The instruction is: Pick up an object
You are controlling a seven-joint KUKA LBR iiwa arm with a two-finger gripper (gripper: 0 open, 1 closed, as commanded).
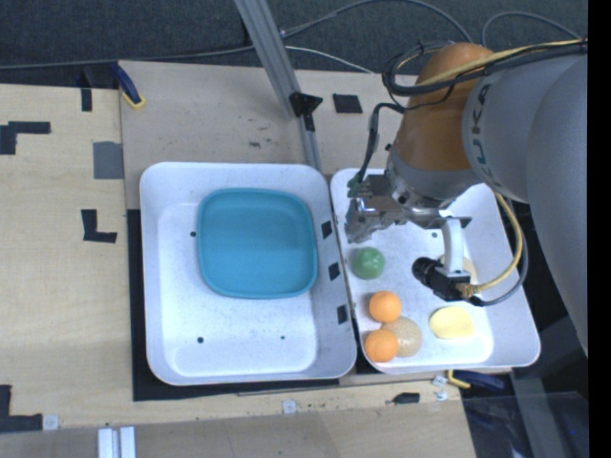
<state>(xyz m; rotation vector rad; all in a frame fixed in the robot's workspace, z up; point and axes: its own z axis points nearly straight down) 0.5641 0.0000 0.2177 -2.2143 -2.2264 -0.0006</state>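
Observation:
In the right bin (506, 337) lie a green ball (368, 261), two orange balls (385, 306) (381, 345), a beige round object (406, 335) and a yellow lemon-like object (452, 323). My gripper (366, 221) hangs over the bin's upper left part, just above the green ball. Nothing shows between its fingers. The grey arm with its orange band (449, 103) covers the bin's far end.
The left bin (172, 256) holds a blue square plate (257, 242). A slanted metal pole (279, 65) runs down to the gap between the bins. A black cable fitting (434, 277) hangs beside the gripper over the right bin.

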